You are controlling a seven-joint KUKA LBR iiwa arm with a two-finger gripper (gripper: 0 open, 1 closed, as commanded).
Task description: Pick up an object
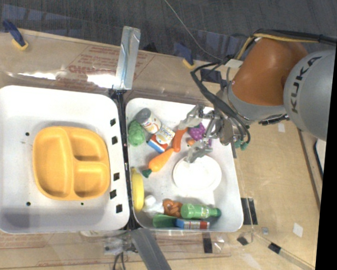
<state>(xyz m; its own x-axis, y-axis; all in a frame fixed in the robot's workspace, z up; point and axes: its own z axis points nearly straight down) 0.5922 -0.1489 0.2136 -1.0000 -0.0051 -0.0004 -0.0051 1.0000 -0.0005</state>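
Two white bins are set side by side on the worktop. The right bin (235, 185) is crowded with toy food; a purple grape bunch (197, 130) lies directly beneath the hand (206, 135), likely as the intended target. Whether the hand is wide or narrow cannot be told. A yellow divided tray (71, 162) is kept in the left bin (7, 145).

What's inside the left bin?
The left bin holds one yellow divided tray, lying flat. The bin floor beneath the tray is covered, so anything under it can't be seen.
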